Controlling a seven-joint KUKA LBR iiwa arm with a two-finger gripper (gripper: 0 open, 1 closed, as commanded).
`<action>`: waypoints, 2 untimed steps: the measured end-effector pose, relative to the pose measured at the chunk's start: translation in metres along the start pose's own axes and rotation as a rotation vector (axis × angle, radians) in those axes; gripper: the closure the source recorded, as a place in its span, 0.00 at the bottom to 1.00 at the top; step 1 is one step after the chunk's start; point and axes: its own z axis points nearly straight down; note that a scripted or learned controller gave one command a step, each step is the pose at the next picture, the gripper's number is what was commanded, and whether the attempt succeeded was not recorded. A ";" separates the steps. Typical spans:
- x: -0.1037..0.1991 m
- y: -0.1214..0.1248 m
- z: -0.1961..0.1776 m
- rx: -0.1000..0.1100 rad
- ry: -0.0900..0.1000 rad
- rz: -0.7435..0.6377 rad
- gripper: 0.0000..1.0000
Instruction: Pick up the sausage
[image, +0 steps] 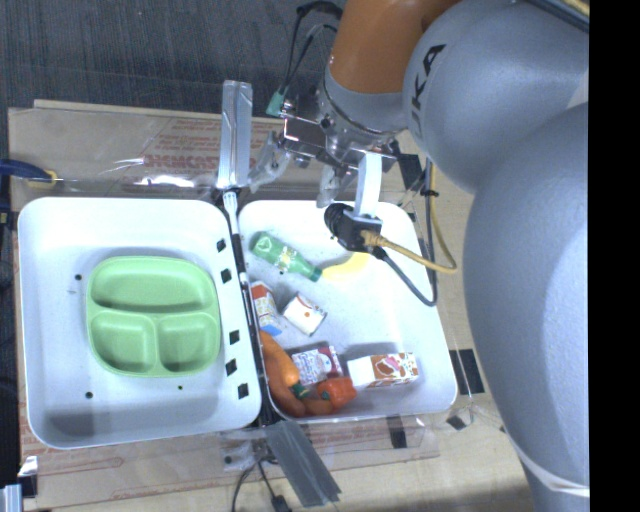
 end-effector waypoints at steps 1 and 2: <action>0.027 0.028 0.161 0.006 -0.002 -0.142 0.00; 0.022 -0.016 0.160 0.004 -0.001 -0.200 0.00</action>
